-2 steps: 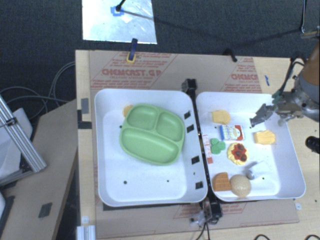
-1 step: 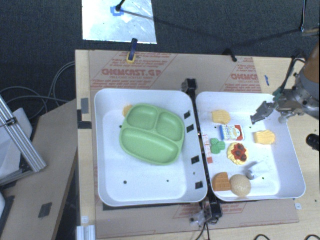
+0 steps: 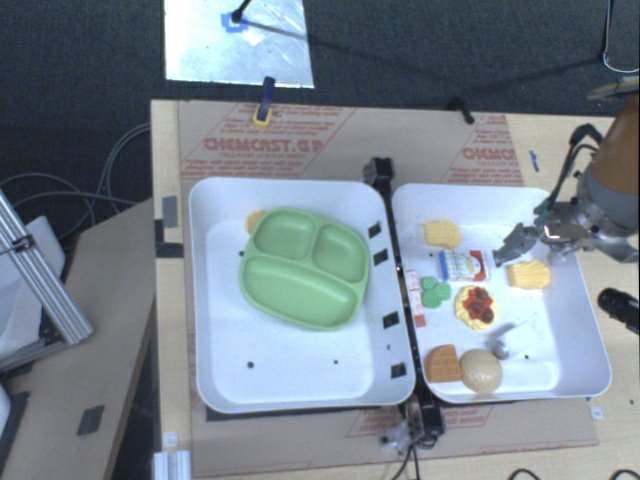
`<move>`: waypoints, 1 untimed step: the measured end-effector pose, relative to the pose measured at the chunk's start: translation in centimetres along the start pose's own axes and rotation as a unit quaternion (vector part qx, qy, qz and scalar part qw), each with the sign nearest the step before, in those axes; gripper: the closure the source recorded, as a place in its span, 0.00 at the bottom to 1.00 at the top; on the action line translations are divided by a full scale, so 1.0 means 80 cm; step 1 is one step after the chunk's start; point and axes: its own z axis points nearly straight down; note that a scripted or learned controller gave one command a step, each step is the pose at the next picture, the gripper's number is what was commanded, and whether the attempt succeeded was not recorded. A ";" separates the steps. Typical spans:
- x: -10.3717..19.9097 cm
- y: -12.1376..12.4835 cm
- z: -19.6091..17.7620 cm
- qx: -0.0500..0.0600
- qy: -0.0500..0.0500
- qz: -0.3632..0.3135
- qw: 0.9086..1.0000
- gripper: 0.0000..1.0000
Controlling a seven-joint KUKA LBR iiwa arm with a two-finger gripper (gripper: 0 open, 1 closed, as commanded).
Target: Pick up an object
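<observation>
The gripper (image 3: 522,242) hangs over the far right part of the right bin (image 3: 575,363), reaching in from the right edge. Its dark fingers point left and down, and whether they are spread or closed cannot be told from this angle; nothing is seen between them. It sits just left of a yellow block (image 3: 529,274) and right of a small striped packet (image 3: 461,265), touching neither as far as can be seen.

Nearest the camera in the right bin lie a tan piece of toast (image 3: 442,363) and a pale round bun (image 3: 481,371), side by side and touching. Just beyond them is a small grey item (image 3: 500,340), too blurred to name. Farther in sits a yellow piece with red topping (image 3: 475,306), and to its left a small green toy (image 3: 433,293). Beyond the packet, near the far wall, rests a yellow lump (image 3: 442,233).

The left bin (image 3: 290,378) holds a green divided tray (image 3: 305,268), tilted slightly, with a small yellow piece (image 3: 255,220) showing at its far left edge.

Beyond the bins lies brown cardboard (image 3: 330,138), and farther still a shiny metal sheet (image 3: 238,28).
</observation>
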 end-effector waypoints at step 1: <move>0.009 0.007 0.057 0.000 0.000 0.000 1.000 0.00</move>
